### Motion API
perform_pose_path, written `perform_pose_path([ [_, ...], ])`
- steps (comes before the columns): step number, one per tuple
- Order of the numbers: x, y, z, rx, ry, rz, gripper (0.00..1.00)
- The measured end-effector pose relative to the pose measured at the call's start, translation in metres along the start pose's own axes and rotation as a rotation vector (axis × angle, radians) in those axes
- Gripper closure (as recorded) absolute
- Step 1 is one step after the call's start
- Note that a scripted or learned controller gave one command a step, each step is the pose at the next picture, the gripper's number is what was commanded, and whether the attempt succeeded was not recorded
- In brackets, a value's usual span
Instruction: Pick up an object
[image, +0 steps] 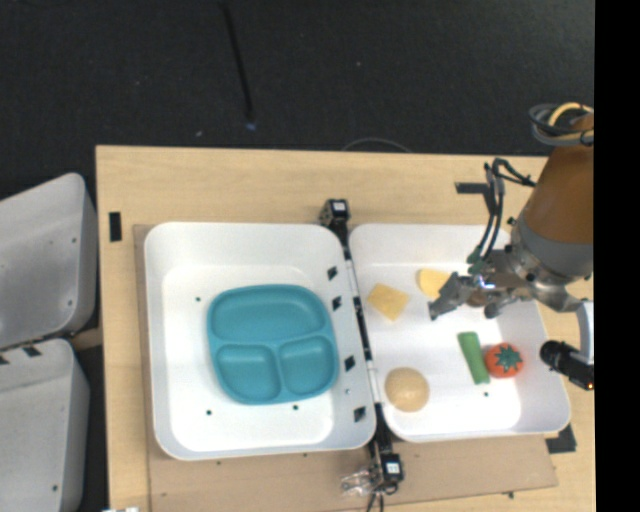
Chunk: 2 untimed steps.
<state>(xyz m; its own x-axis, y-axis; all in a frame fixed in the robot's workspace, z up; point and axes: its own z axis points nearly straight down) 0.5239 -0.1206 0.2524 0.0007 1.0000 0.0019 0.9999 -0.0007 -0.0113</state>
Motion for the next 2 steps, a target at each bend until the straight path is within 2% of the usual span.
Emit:
perform_pose_path([
  [1,0.0,0.002,-0.006,-0.013,-0.002,-0.003,0.0],
  [2,-0.011,0.005,0.044,-0.008,-0.004,0.001,0.0],
])
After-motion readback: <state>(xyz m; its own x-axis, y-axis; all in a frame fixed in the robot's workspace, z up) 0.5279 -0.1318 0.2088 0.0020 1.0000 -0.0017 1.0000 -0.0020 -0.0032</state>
